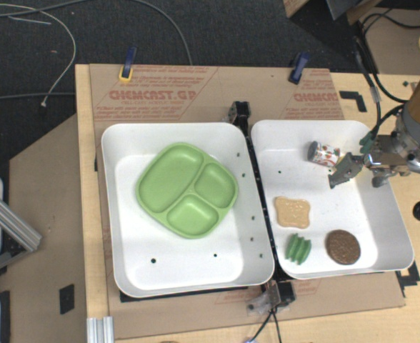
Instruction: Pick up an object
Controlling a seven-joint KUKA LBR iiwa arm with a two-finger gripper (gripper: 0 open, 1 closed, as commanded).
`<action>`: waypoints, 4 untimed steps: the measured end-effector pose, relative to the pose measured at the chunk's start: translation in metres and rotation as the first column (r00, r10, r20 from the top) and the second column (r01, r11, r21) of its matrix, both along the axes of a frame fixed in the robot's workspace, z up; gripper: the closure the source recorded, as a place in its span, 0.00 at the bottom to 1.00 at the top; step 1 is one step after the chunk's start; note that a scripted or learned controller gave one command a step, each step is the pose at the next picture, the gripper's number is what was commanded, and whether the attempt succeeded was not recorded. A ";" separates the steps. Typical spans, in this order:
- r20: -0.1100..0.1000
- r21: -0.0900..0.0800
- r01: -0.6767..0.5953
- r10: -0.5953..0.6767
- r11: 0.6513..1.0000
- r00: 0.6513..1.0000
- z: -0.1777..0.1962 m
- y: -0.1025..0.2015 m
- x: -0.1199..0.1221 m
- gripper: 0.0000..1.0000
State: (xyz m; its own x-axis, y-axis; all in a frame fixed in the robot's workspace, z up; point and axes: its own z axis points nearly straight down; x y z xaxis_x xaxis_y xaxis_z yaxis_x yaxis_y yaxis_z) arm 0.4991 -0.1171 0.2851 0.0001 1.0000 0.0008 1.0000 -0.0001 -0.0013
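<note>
Right bin (381, 213): small can (323, 153) lies just left of the spread, unladen tool (360, 171).

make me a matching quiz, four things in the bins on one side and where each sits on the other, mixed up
Things:
1. green plate
2. can
3. toast
4. brown disc

Places:
A. right bin, near right corner
B. left bin, middle
C. right bin, far part, by the gripper
D. right bin, near its left wall, above the green beans

Pairs: 1-B, 2-C, 3-D, 4-A
</note>
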 end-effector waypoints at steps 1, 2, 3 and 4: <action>-0.006 0.002 0.001 -0.001 1.000 1.000 -0.061 0.003 -0.005 0.00; 0.000 0.001 0.000 0.000 1.000 1.000 -0.118 0.011 -0.006 0.00; -0.006 0.002 0.001 -0.001 1.000 1.000 -0.166 0.003 -0.003 0.00; 0.001 0.001 0.001 -0.001 1.000 1.000 -0.152 0.004 -0.001 1.00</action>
State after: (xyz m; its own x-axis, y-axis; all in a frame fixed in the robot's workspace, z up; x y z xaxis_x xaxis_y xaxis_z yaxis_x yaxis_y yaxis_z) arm 0.4978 -0.1135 0.1329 0.0007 1.0000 0.0021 1.0000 -0.0007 -0.0003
